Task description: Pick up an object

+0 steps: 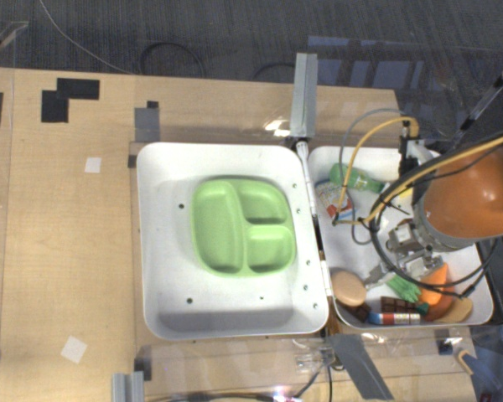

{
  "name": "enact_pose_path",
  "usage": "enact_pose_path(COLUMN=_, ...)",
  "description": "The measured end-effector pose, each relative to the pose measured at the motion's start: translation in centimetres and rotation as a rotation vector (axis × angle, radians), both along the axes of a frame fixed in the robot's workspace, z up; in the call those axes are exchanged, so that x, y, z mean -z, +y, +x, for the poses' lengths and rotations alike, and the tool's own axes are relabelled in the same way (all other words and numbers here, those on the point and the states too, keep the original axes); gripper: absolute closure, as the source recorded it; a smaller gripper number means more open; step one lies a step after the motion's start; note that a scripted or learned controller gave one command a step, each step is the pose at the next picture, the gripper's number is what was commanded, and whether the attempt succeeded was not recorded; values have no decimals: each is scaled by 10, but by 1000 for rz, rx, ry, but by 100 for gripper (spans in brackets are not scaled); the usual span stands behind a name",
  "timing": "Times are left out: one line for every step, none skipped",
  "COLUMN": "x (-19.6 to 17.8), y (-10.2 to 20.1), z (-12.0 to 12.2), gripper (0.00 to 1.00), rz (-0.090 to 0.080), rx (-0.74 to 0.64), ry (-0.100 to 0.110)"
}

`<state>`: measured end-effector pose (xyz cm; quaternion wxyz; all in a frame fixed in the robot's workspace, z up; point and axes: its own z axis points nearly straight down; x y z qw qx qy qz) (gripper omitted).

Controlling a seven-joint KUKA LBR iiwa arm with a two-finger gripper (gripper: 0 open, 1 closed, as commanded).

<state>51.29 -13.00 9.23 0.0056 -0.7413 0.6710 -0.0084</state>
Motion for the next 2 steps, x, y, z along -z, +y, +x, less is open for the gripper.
enact_pose_path(x=1, y=5, z=75, gripper=0, rz=4, rx=35, ry=1)
enact_pose_path(x=0, y=22, z=19, gripper=0, rz=1, rx=-63, ry=3)
